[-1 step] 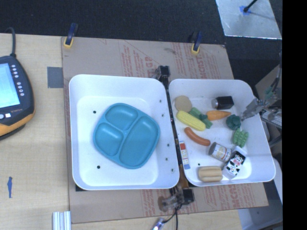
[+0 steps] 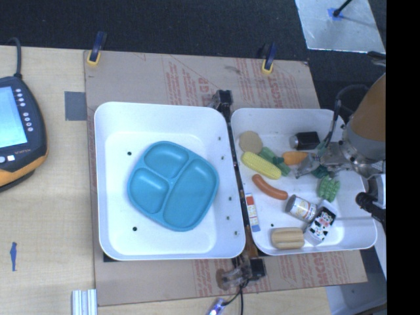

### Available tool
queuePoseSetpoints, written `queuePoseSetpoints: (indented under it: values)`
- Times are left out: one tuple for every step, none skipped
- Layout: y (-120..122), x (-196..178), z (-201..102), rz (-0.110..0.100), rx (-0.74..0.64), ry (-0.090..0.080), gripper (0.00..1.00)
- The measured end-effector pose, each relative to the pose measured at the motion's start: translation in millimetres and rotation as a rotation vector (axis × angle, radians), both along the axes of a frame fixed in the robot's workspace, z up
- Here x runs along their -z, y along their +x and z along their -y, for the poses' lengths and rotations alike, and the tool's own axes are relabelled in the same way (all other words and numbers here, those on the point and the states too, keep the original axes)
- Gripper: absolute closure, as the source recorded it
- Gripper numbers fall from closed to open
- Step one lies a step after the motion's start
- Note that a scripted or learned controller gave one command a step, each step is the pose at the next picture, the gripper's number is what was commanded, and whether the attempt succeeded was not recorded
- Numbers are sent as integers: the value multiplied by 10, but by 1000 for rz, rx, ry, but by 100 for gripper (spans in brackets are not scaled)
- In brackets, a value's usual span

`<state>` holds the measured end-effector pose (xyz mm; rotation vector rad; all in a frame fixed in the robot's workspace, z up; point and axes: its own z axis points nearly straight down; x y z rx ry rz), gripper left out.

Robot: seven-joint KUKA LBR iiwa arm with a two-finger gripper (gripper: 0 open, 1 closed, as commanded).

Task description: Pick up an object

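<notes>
Hand (image 2: 314, 169) over right bin (image 2: 262, 120), beside green toy (image 2: 328, 188), carrot (image 2: 294, 157)

We see a blue sectioned plate (image 2: 173, 185) in a white bin (image 2: 115, 120); right of that plate lie yellow corn (image 2: 261, 165), an orange sausage (image 2: 270, 187) and a black-and-white patched cow toy (image 2: 320, 224).

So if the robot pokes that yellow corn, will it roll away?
Probably a bit. The yellow corn looks rounded and long, so a sideways push may roll it. It lies against the green toy, which may stop it. It looks like smooth plastic, so it might slip in the pincer.
</notes>
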<state>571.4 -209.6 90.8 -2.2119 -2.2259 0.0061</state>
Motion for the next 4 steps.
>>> queuePoseSetpoints:
  values:
    - [635, -12, -88, 2, 2, 1, 0]
    - [779, 13, -412, -29, 5, 0, 0]
    - [777, 26, -799, -31, 3, -1, 0]
    - [-159, -6, -876, -1, 1, 0, 0]
